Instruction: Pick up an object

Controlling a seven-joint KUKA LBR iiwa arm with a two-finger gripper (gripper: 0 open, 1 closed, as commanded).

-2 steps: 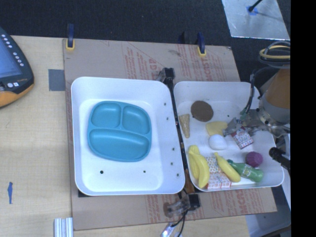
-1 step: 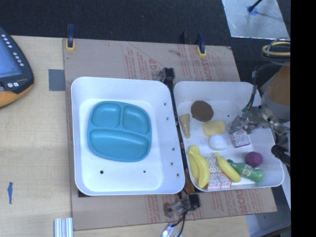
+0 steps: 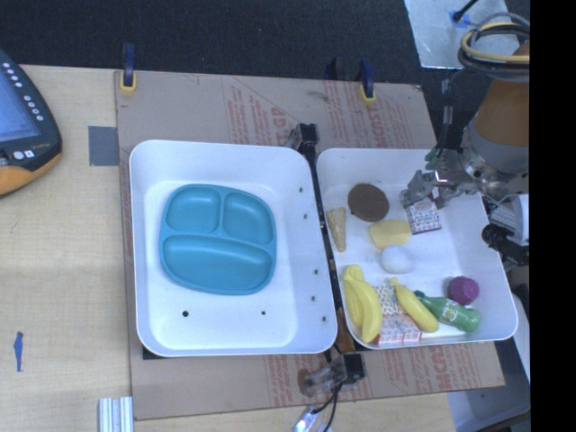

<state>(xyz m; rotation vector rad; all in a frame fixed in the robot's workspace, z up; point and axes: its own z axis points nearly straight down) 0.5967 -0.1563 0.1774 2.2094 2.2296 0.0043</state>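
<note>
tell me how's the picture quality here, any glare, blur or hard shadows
Camera view: soft, even light, with only faint shadows beside the blue tray and the bananas; mild glare on the white bins' floors; the image is a bit soft overall, and the gripper reads blurry.

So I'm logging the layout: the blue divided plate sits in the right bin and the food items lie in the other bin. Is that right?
Not quite. The camera view shows the blue divided plate in the left bin, not the right one. The food items, such as the bananas and purple ball, lie in the other bin, the right one.
</note>
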